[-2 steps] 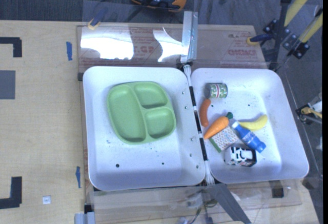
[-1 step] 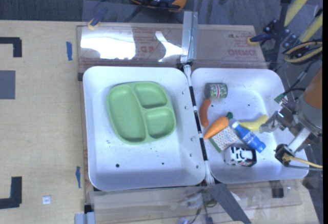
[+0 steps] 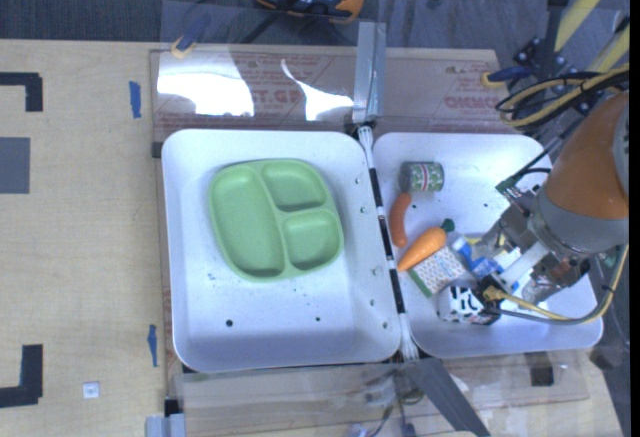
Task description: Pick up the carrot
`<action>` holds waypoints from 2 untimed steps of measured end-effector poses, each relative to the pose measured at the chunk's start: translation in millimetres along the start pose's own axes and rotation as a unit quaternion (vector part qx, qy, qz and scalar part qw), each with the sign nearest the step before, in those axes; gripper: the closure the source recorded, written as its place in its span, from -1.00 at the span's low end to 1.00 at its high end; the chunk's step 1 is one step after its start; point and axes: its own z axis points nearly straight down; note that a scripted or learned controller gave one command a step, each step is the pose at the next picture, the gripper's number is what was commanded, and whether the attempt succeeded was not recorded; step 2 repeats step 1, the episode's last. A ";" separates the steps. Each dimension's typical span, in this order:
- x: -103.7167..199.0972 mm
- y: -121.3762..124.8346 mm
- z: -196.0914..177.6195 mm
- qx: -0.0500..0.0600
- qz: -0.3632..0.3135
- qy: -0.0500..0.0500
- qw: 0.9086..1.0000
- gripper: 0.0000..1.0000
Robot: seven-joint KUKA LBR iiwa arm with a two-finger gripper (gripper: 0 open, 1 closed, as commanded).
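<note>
The gripper [image 3: 487,277] sat low in the right bin [image 3: 560,150], its fingers lost among clutter; their spread could not be told. The carrot [image 3: 423,247] lay just left of it, beside a patterned packet [image 3: 439,272], possibly touching. A small can [image 3: 422,176] stood behind; the left bin [image 3: 190,255] held a green tray [image 3: 275,218].

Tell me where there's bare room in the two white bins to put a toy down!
In the left bin, bare floor rings the green plate, widest along the front wall. The right bin is crowded in the middle: can, carrot, an orange piece, small packets and the claw. Its back right corner is bare.
</note>
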 end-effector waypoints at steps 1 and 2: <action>60.2 35.5 18.6 -0.001 0.183 0.000 0.983 -1.00; 60.2 35.5 18.6 -0.001 0.183 0.000 0.983 -1.00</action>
